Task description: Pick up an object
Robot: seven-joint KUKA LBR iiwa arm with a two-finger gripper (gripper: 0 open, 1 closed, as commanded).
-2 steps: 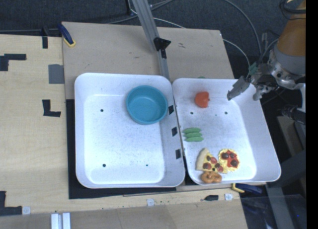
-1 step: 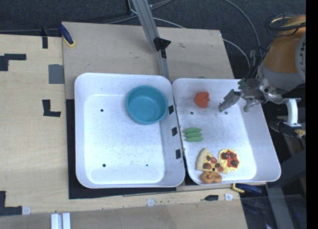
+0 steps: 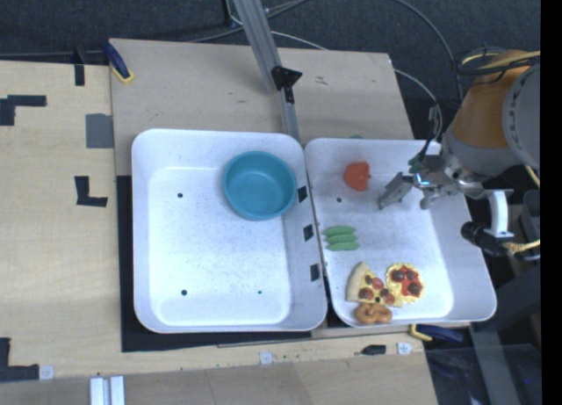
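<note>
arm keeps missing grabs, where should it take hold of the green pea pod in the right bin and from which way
Probably straight from above, fingers closing across the short width of the green pea pod at its middle. It lies flat and long, left to right, on the right bin floor, with free floor all round. The gripper hangs up and to the right of it.

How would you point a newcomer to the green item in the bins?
Look at the right bin of the two white ones. Near its left wall, about halfway down, lies a small green pea pod, below the red tomato and above the pizza slices. It is the only green thing there, long and flat.
</note>
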